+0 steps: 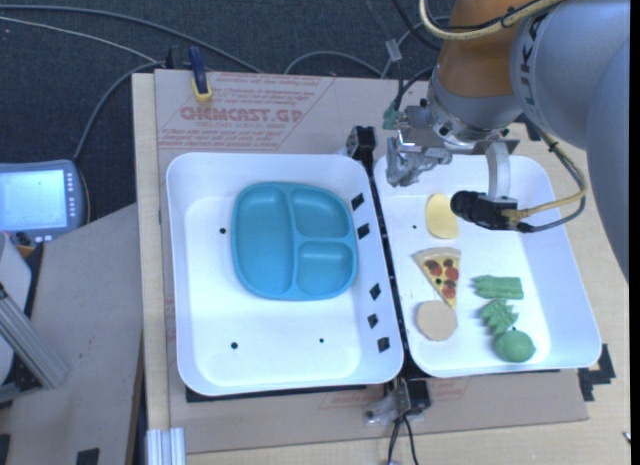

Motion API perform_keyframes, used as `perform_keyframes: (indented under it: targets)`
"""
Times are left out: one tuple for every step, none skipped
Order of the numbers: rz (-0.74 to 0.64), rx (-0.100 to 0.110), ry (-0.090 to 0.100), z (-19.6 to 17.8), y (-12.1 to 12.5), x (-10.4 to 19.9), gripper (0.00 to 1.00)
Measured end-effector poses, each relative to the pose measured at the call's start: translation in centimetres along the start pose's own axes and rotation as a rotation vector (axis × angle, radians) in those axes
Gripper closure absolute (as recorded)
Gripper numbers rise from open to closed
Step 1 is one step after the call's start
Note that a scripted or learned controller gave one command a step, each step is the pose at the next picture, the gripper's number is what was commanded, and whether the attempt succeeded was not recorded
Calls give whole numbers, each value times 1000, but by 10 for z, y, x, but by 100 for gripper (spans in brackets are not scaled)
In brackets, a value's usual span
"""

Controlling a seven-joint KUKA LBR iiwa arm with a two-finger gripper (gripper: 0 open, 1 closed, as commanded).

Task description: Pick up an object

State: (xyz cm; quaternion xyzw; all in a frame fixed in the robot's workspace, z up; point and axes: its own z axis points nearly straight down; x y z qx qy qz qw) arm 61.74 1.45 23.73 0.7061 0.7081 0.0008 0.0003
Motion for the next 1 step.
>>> perform_keyframes:
  targets:
    - [0,5,0,9,-4,47,100]
